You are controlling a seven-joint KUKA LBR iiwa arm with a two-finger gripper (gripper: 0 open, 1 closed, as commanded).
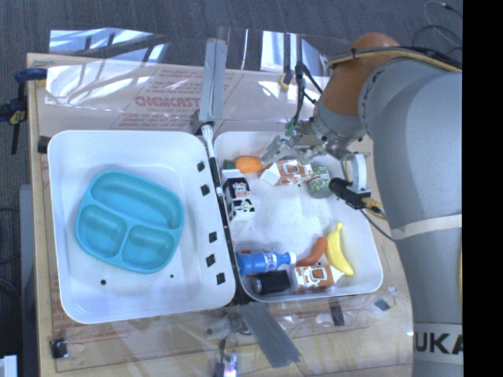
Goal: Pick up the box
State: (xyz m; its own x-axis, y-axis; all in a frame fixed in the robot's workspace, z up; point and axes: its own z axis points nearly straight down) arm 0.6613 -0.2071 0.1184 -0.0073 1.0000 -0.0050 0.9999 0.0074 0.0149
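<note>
While gripper (292,149) state unclear: right bin (369,246) cluttered, divided blue tray (130,221) in left bin (71,171).

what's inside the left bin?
The left bin holds one blue divided tray, lying flat, with three compartments and nothing in them. Whatever sits beneath the tray is covered.

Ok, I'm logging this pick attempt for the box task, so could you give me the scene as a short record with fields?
arm: reaches in from the right, end effector low over the far end of the right bin
end effector contact: cannot tell
boxes: small carton just beneath the end effector; another carton at the near wall
other right bin items: orange, banana, blue bottle, black-and-white carton
left bin: teal divided tray
</note>
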